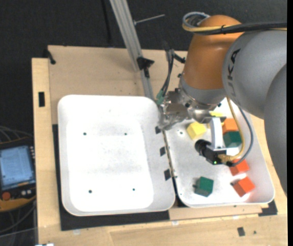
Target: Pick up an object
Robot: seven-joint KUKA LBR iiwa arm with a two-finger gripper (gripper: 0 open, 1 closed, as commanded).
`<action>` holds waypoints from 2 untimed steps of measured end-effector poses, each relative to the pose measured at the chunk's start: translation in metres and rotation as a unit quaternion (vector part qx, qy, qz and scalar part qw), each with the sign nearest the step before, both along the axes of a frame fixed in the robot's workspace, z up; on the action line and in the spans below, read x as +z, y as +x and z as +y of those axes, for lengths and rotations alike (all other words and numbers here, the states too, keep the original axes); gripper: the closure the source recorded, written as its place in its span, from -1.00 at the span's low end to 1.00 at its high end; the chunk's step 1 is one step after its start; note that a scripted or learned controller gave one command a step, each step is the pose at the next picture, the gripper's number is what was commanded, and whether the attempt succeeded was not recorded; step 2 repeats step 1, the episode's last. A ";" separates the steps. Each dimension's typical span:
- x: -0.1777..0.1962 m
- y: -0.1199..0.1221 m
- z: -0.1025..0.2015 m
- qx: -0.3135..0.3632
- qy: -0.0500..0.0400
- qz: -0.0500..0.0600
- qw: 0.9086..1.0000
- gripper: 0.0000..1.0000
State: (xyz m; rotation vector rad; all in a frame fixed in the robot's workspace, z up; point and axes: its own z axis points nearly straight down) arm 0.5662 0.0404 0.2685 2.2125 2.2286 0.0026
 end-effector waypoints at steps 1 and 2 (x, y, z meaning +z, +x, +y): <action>-0.018 0.017 0.042 -0.001 0.000 0.001 1.000 1.00; -0.018 0.017 0.042 -0.001 0.000 0.001 1.000 1.00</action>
